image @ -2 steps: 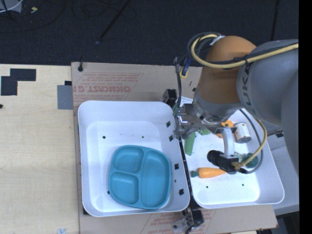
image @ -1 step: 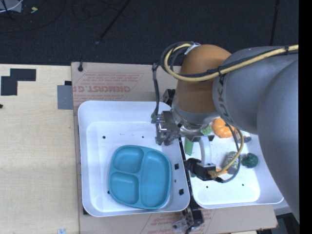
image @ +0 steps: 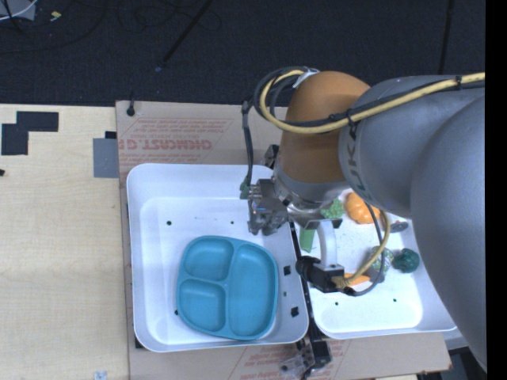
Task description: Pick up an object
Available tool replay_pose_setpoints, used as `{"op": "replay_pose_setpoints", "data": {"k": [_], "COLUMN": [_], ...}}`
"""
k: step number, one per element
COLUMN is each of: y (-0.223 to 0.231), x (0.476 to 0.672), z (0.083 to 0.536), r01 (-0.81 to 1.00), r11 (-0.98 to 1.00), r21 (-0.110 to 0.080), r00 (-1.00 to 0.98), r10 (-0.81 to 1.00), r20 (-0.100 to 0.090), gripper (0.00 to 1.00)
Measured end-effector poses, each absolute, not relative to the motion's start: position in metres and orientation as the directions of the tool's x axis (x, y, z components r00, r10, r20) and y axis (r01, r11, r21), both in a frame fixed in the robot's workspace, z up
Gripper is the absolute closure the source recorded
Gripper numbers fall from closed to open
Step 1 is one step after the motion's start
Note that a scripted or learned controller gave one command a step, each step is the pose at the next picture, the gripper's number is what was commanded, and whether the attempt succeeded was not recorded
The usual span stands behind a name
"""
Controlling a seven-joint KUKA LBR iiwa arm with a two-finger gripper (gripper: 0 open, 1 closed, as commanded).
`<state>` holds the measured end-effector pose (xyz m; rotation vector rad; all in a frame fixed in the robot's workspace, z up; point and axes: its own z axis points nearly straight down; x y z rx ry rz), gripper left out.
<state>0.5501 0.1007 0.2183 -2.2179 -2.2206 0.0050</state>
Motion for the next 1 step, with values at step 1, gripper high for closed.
{"op": "replay_pose_setpoints", "data": {"k": [1], "y": [0.0977], "x": [0.5528], "z": [0.2308], "r01": [1.000], "r11": [0.000], "r21": [-0.004], "r00": [0.000], "r10": [1.000], "r20": [0.000], "gripper": [1.00]}}
